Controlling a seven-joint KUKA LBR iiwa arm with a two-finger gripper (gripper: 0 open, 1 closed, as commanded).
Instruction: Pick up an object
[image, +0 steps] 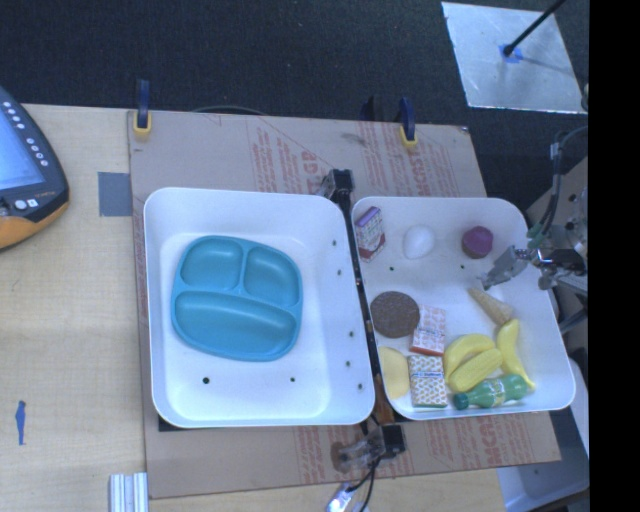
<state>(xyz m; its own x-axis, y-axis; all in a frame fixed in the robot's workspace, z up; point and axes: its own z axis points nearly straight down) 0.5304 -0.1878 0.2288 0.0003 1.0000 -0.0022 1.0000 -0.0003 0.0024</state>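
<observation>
Claw (503, 270) hovering, holding nothing
You're lowering slightly parted fingers; aim squarely over the cone (490, 304), clearing the banana (509, 340).

Wood bench (70, 330) w/ cardboard sheet (300, 150), 2 white bins (160, 300) on top

A blue divided plate (238, 299) lies in the left bin (160, 300), cardboard (260, 150) beneath.
</observation>
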